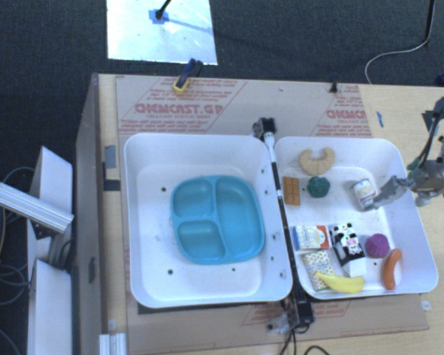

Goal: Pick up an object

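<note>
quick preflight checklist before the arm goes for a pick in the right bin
1. Gripper over the right bin: ok, it sits at the bin's right side beside the small can.
2. Can held between the fingers: cannot tell, the contact area is too small and blurred.
3. Targets present: ok, croissant, green ball, purple ball, sausage and banana lie in the right bin.
4. Space around the can: ok, nothing crowds it.
5. Blue divided plate away from the arm: ok, it lies in the left bin.
</note>
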### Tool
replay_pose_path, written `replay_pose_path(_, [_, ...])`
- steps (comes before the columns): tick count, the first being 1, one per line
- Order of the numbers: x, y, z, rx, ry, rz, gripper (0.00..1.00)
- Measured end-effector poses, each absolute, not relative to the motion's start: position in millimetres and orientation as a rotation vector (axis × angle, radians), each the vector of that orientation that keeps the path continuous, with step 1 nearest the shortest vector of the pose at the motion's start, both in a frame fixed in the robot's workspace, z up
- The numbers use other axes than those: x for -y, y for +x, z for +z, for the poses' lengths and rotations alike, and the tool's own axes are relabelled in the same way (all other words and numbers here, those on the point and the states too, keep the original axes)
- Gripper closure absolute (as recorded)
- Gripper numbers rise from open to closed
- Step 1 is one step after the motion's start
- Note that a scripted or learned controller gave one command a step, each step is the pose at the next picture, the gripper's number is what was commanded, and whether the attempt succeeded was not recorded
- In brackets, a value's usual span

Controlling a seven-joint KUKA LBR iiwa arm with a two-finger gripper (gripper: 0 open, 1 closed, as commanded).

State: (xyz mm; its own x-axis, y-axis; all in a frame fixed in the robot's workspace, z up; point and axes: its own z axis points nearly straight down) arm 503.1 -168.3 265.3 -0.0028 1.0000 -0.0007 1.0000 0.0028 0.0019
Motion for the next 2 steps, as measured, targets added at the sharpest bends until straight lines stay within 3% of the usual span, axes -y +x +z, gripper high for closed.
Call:
replay_pose_path(1, [146,560.7,103,-2.226,2.220,-0.002,0.00])
replay_pose_path(2, [124,535.5,84,-2.223,2.220,0.001,0.00])
